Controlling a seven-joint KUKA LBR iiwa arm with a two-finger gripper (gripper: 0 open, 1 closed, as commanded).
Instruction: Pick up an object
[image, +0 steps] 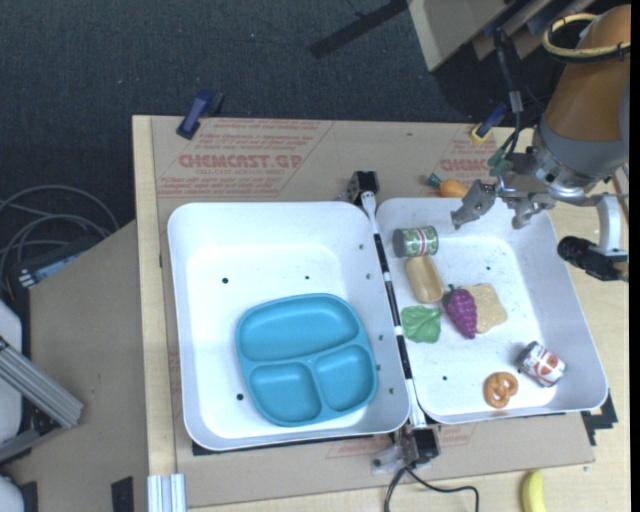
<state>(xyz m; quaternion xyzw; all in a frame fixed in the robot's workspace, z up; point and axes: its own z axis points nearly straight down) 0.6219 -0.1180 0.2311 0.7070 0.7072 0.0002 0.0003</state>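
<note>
My gripper (497, 208) hangs open above the far edge of the right bin (570, 300), its two fingers spread with nothing between them. Below and left of it a small green-labelled can (416, 241) lies on its side. Nearer the middle sit a tan bread roll (424, 278), a purple grape bunch (461, 310), a slice of toast (488, 307) and a green leaf (421, 323). At the near right lie a pretzel (500, 388) and a red-and-white can (542, 364).
The left bin (200, 300) holds a blue divided plate (304, 356). An orange carrot-like item (450, 185) lies on the bench behind the right bin. A yellow banana (533, 492) rests at the bench's near edge. Clips join the bins at the far (363, 185) and near (415, 445) ends.
</note>
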